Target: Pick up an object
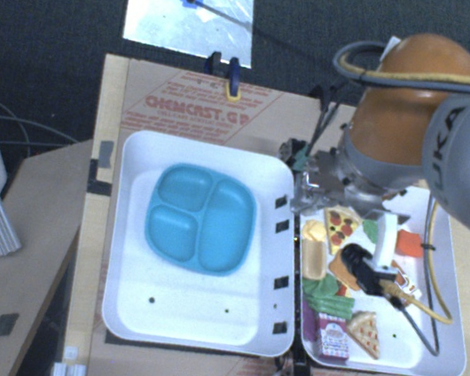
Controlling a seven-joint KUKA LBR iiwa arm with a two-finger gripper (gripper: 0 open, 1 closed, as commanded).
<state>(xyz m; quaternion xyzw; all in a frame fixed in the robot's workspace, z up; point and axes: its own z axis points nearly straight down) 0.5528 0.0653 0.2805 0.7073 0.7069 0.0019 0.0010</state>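
Claw (306, 184) above two white bins (195, 312) (412, 345); one blue tray (201, 219), two pizza slices (342, 221) (364, 332).

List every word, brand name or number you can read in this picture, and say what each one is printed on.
"CHEMCAST GP": large red print on the brown sheet.
"KU": dark letters on the grey arm; the rest of the word is out of sight.
Smaller red lines above the brand name on the sheet: too blurred to read.
Label on the small carton in the right bin: too small to read.
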